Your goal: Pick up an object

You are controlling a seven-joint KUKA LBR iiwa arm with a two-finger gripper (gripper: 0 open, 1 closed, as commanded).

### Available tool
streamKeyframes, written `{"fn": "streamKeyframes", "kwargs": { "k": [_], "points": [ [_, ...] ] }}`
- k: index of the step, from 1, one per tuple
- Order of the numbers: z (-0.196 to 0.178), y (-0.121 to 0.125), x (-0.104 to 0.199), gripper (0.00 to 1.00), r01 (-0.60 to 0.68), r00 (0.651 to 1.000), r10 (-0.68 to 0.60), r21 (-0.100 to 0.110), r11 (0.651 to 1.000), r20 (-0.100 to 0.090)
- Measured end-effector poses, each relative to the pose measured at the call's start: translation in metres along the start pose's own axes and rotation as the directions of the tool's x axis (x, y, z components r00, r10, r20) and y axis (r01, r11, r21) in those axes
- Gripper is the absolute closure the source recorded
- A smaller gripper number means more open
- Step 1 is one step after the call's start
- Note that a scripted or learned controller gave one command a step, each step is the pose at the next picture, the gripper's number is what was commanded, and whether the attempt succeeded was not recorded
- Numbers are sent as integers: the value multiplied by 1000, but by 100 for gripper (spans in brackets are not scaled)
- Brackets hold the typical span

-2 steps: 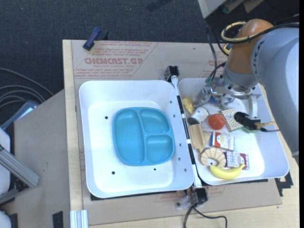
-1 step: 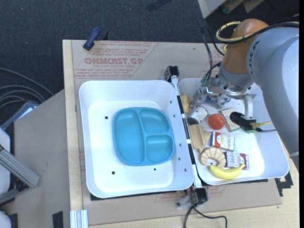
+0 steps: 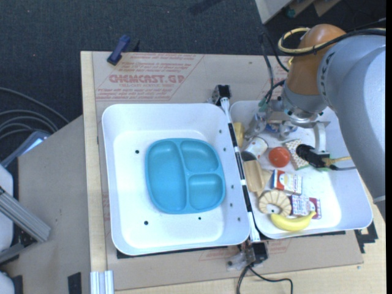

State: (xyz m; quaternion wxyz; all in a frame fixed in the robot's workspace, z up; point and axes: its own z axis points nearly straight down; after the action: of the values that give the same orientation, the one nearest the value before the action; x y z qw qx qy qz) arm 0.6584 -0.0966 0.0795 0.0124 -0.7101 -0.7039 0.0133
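Note:
My gripper (image 3: pixel 285 131) hangs low over the far end of the right bin (image 3: pixel 352 210), under the orange wrist band. Just in front of it lie a red ball-like fruit (image 3: pixel 280 157) and a white round piece (image 3: pixel 256 146). Nearer the front of that bin are a tan block (image 3: pixel 253 176), a small red and white carton (image 3: pixel 286 181), a ridged tan pastry (image 3: pixel 273 201) and a yellow banana (image 3: pixel 291 222). The gripper is above these things, and I see nothing held in it.
The left bin (image 3: pixel 122 133) holds a blue divided plate (image 3: pixel 184 175). A black-clipped divider (image 3: pixel 236 158) separates the bins. The grey arm (image 3: pixel 361 90) covers the right bin's far right corner. Cardboard (image 3: pixel 153 78) lies behind the bins, with a blue clip (image 3: pixel 117 49) on it.

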Motion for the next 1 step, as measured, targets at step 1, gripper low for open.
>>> {"fn": "streamKeyframes", "kwargs": {
  "k": [1],
  "points": [
    [0,0,0,0,1,1000,-1,0,1000,-1]
  ]
}}
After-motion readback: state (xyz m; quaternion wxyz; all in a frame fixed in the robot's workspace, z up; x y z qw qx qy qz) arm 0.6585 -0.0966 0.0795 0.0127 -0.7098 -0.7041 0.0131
